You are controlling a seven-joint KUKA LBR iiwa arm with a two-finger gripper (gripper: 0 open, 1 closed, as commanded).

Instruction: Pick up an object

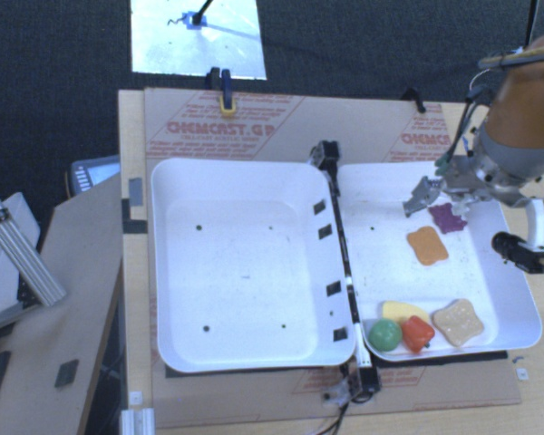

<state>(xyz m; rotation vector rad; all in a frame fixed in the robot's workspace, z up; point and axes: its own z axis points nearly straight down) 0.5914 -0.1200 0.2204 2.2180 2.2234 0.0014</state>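
Grey gripper (432,195) beside purple piece (448,217)

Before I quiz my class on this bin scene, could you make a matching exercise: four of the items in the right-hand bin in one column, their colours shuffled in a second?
Column one:
1. round ball-like item in the front corner
2. flat oval piece mid-bin
3. small flat piece beside the gripper
4. bread-slice shape at the front

Column two:
A. purple
B. tan
C. green
D. orange

Pairs: 1-C, 2-D, 3-A, 4-B
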